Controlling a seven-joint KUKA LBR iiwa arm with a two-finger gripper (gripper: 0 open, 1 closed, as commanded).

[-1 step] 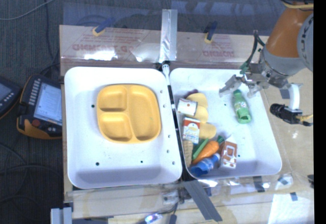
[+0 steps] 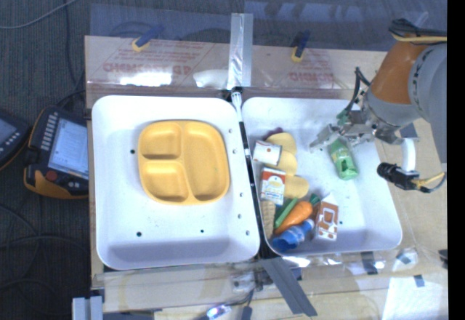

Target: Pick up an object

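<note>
My arm (image 2: 429, 86) is grey with an orange band. Both bins (image 2: 116, 238) are white. Divided tray (image 2: 184, 161): yellow. Bottle (image 2: 344, 161): green. Carrot (image 2: 296, 214): orange. Small carton (image 2: 272, 186): red and white.

Fixed overhead camera, slanted down, both bins (image 2: 102, 188)

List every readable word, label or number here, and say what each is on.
None can be read.
Red lettering on the clear sheet behind the bins: blurred.
Print on the carton and the small box: too small.
Pendant screen: too small.
</note>
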